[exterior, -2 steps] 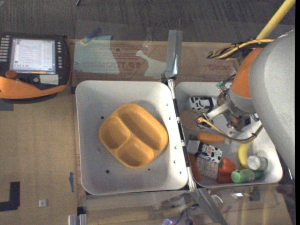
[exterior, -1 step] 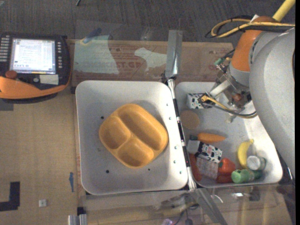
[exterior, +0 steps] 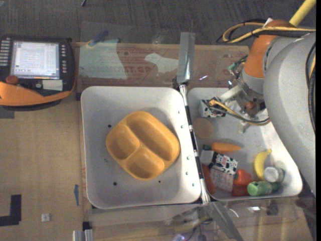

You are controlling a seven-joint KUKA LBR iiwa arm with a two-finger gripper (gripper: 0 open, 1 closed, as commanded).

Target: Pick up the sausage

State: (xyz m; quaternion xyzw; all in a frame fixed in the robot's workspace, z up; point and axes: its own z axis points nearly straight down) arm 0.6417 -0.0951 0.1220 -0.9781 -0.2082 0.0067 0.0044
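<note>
Bench (exterior: 45, 149) bears 2 bins; likely the sausage (exterior: 207, 178) lies wedged along the right bin's (exterior: 258, 137) near-left wall, half under a card (exterior: 221, 176). Gripper (exterior: 245, 118) hangs at the far end, grip state unreadable.

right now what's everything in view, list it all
left bin: one, white, bench's left
divided plate: one, yellow-orange, middle of left bin
right bin: one, white, beside left bin
round piece: one, tan, by right bin's left wall
carrot: one, orange, right bin's middle
patterned box: one, black-and-white, beside the carrot
banana: one, yellow, right bin's right side
sausage: one, red-brown, probably the long piece, right bin's near left corner
red piece: one, red, right bin's near edge
green piece: one, green, beside the red piece
pendant: one, orange-grey, far left
arm: one, grey, orange band, from right
pincer: one, grey, over right bin's far end
</note>
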